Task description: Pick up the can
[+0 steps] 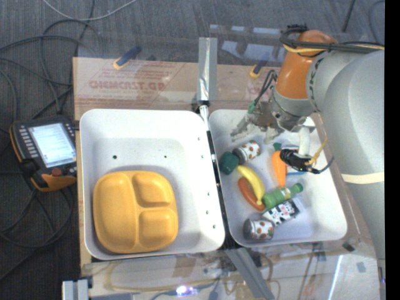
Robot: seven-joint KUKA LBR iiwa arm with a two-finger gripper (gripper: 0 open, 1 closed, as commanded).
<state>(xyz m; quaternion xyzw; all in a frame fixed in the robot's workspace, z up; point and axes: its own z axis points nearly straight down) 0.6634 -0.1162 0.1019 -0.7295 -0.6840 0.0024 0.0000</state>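
Note:
A small can [249,150] with red spots lies near the back left of the right bin [331,230]. A second, similar can [259,229] lies on its side at that bin's front. My gripper [254,128] hangs at the back of the right bin, just behind the first can and apart from it. Its fingers [240,130] are spread open with nothing between them. The orange band of the arm [299,67] rises behind it.
Around the cans lie a banana [251,180], a carrot [278,167], a green bottle [282,195], a black-and-white carton [282,212] and a dark green round piece [228,162]. A yellow divided plate [134,211] sits in the left bin [144,130].

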